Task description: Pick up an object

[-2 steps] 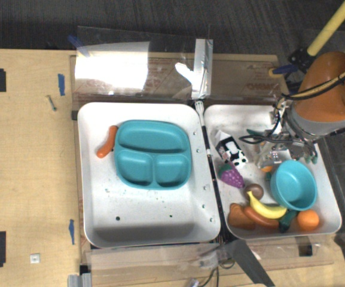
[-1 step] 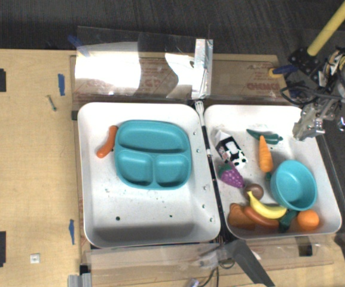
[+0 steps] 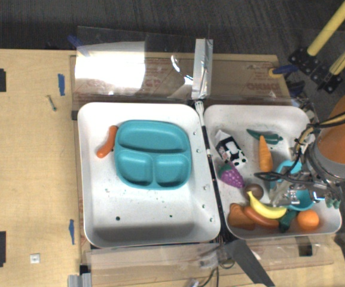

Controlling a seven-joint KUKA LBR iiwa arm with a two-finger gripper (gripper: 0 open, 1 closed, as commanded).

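— Where's the claw?

— My gripper hangs low in the right bin, amid a tangle of toys; whether it grips anything, I cannot tell. A banana lies just beside it, a carrot further up, an orange ball in the near corner.

— Anything lifted?

— Nothing visibly raised. In my judgement the pick is unfinished: securing and lifting remain. In the left bin, a teal tray and an orange sausage sit untouched.
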